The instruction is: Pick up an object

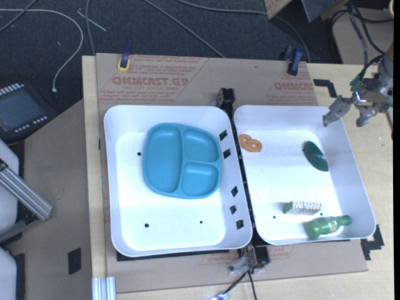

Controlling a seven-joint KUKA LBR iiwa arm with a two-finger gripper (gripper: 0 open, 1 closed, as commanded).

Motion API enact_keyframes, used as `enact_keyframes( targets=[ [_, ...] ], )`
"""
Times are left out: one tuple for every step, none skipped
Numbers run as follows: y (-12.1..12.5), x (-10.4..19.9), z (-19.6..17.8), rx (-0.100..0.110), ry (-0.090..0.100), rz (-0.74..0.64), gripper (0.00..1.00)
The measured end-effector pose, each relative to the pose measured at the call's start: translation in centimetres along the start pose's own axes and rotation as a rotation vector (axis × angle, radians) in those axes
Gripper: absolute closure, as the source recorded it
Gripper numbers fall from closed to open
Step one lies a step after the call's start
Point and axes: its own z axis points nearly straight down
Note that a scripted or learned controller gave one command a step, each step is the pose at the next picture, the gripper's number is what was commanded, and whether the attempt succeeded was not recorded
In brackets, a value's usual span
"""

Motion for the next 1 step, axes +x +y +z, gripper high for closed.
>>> enact_keyframes(
  targets=[
    [0.27, 0.08, -0.84, -0.014, -0.004, -0.004, 0.0]
  ],
)
